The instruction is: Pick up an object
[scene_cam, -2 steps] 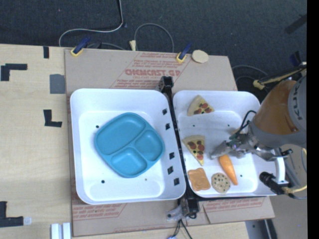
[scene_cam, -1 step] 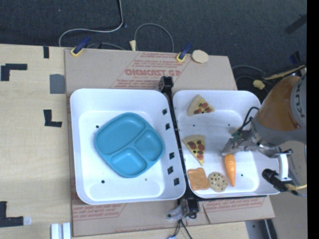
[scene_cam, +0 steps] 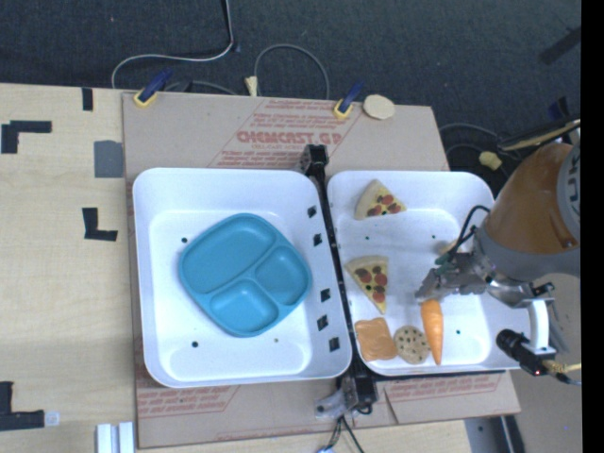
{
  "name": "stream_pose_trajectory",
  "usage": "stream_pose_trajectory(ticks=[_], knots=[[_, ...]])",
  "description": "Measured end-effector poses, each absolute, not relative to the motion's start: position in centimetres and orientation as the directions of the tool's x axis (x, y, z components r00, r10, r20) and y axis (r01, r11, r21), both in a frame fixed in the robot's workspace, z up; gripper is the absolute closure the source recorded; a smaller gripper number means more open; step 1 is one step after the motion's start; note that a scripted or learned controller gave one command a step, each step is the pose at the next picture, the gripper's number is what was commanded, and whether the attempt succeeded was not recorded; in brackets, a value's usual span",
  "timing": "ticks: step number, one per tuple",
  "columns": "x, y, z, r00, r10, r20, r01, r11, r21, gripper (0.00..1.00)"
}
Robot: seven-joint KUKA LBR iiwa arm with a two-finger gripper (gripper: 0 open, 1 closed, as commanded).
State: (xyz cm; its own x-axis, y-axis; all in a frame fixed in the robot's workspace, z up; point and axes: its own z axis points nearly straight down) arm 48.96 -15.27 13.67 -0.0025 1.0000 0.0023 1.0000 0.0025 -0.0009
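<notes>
Two white bins are sitting side by side: the left bin (scene_cam: 151, 253) is holding a blue divided plate (scene_cam: 245, 274). In the right bin (scene_cam: 472, 189), the gripper (scene_cam: 442, 284) is hovering at the carrot's (scene_cam: 432, 328) top; whether its claw is apart or together, I cannot tell. Centring over the carrot should help.

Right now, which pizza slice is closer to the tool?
The pizza slice mid-bin, left of the tool; the other slice lies against the bin's far wall.

Grey arm (scene_cam: 566, 243), orange band, dark metal hand (scene_cam: 442, 284).
</notes>
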Motion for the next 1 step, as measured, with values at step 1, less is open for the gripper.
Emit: stream_pose_trajectory(ticks=[1], knots=[[55.52,-7.15,18.72,-0.012,1.000,0.002,1.000,0.012,0.007,1.00]])
